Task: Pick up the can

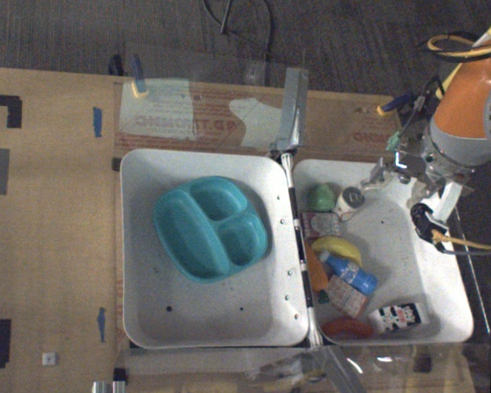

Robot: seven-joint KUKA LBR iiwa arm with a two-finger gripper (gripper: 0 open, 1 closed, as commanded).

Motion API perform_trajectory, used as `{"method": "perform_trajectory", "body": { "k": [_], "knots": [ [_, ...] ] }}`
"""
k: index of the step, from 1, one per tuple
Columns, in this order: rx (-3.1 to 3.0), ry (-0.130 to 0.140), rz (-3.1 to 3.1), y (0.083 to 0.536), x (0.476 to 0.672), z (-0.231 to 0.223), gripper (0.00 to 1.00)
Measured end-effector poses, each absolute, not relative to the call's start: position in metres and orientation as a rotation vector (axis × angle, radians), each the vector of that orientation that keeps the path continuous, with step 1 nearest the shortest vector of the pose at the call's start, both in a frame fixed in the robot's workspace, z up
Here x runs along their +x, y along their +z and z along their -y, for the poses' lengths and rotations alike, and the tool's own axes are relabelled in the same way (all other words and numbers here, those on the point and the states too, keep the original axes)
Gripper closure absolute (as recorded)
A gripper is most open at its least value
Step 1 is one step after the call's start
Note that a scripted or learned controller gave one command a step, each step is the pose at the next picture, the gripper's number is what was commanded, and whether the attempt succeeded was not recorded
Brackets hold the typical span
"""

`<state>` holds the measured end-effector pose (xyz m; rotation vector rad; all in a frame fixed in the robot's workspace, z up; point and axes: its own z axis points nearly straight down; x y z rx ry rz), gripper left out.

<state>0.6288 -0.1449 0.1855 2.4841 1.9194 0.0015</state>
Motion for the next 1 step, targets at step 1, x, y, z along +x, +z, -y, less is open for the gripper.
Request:
{"method": "perform_trajectory", "body": {
  "k": [1],
  "knots": [
    [2.521, 0.002, -1.870, 0.0874, 0.6681, 0.1769, 0.00]
  ]
}}
